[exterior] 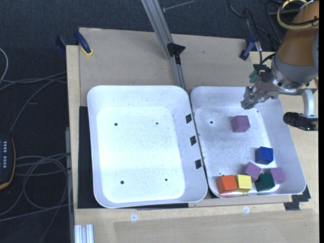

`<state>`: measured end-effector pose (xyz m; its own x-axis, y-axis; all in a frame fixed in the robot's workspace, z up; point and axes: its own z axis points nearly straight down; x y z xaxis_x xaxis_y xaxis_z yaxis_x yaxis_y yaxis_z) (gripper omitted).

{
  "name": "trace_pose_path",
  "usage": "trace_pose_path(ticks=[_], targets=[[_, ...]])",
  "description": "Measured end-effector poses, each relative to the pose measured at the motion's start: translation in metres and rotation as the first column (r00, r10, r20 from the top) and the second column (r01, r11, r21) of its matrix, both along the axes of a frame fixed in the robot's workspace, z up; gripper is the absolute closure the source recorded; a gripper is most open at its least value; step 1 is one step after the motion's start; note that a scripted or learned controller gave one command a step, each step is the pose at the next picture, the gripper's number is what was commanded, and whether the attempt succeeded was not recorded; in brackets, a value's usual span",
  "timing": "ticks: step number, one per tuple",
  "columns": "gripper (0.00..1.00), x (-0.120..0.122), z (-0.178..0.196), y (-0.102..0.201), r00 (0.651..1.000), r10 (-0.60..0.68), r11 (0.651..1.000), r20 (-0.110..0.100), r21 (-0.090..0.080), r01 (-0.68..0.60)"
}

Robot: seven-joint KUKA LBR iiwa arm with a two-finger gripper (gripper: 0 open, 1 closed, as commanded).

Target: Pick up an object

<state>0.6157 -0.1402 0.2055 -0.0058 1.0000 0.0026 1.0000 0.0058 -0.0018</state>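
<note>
Just below the claw point(247, 103) lies a purple cube point(240, 123), untouched.

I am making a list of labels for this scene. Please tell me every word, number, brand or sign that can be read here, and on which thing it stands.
None can be read.
The blocks, such as the purple block and the blue block, have plain faces.
The white bins carry only dark specks and holes.
The dark device at the left edge has small marks, too blurred to read.

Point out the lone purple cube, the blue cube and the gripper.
Lone purple cube point(240, 123): camera view, on its top face.
Small blue cube point(264, 155): camera view, on its top face.
Grey two-finger gripper point(248, 103): camera view, at its fingertips.
</note>
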Motion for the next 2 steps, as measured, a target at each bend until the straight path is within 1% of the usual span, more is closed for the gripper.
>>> trace_pose_path(ticks=[1, 2], targets=[[1.00, 0.004, -0.003, 0.051, 1.000, 0.001, 1.000, 0.000, 0.000, -0.001], [1.00, 0.021, 0.004, 0.106, 1.000, 0.002, 1.000, 0.005, 0.000, -0.002]])
